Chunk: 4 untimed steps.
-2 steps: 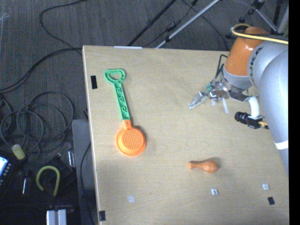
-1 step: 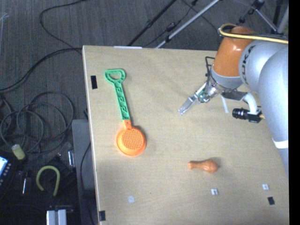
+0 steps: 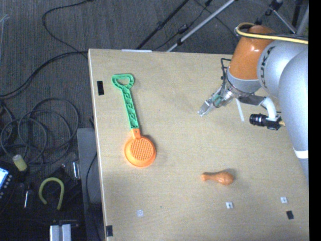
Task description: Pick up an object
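Lab: robot arm, floor cables, tripod legs.

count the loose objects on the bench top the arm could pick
2. A green-handled strainer with an orange head lies near the left edge; a small orange drumstick-shaped toy lies lower, toward the middle. The arm may hide more.

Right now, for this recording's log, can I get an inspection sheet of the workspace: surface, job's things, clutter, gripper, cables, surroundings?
Surface: pale wooden bench top, with small dark and white markers near its edges.
Job's things: green-handled strainer with a round orange mesh head lying flat at the left; small orange pear-shaped plastic piece lying lower right, apart from it.
Clutter: nothing seen on the bench.
Gripper: two-finger gripper hangs over bare bench at upper right, nothing between its fingers.
Cables: black cables looped on the floor to the left.
Surroundings: grey carpet; metal stand legs at the top.
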{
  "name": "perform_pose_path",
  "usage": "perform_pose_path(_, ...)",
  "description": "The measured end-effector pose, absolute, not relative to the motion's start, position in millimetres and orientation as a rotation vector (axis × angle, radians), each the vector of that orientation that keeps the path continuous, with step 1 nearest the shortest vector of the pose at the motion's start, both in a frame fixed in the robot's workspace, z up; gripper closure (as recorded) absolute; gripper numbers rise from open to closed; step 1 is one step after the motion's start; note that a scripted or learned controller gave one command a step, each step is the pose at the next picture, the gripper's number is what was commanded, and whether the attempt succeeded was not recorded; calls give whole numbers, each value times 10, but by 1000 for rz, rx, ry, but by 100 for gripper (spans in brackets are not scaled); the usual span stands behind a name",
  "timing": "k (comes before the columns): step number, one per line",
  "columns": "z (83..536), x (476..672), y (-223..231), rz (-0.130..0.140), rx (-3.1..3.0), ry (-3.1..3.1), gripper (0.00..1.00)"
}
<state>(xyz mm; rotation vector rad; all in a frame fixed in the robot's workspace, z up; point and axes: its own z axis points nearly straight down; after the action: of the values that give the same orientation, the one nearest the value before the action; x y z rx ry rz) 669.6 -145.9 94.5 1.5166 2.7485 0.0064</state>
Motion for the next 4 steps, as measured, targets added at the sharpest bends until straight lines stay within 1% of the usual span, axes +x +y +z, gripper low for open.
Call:
perform_pose_path(1,2189,6684,-1712,-4,2055,2373,100)
perform_pose_path(2,2189,6683,-1712,-5,2055,2373,0)
perform_pose_path(3,2305,6533,-2239,-5,1989,2429,0)
perform_pose_path(4,2396,6538,-2237,-8,1987,2428,100)
